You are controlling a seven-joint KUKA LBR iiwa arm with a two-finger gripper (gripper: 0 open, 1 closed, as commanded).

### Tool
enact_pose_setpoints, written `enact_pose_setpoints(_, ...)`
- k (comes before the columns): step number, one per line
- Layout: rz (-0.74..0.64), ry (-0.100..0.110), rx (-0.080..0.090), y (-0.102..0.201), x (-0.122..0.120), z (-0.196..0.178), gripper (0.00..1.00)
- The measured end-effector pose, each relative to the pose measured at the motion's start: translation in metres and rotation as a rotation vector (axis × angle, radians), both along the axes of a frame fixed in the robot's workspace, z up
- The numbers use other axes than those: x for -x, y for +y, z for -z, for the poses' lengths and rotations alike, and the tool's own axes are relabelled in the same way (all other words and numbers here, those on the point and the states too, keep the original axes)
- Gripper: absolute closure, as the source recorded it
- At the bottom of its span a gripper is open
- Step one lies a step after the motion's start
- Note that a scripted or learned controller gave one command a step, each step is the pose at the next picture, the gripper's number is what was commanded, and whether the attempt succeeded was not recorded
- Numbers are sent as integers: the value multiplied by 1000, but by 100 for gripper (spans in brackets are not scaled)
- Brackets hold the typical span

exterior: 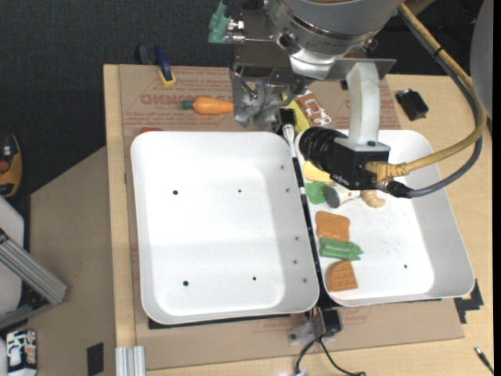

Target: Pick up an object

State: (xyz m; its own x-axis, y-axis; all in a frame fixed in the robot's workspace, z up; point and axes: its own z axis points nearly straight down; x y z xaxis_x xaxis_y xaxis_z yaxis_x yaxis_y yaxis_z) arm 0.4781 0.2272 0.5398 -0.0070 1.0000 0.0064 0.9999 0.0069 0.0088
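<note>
My gripper hangs over the back edge of the bins, near the seam between them, and nothing can be seen held in it. An orange carrot lies just to its left on the cardboard behind the left bin. The right bin holds several small items along its left side: a yellow piece, a green round piece, an orange toast-like slab, a green pod and an orange-brown wedge. A tan lump lies near the middle. A red and white packet sits right of the gripper.
A blue and yellow clamp stands at the back left of the cardboard. A small black block lies on the bench behind the right bin. The arm's body covers the back part of the right bin.
</note>
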Motion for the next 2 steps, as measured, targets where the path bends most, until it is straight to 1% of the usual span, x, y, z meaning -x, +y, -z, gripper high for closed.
enact_pose_setpoints(1, 5, 9, 6, -3, -1, 5, 0)
enact_pose_setpoints(2, 3, 5, 5, -2, -1, -6, 100)
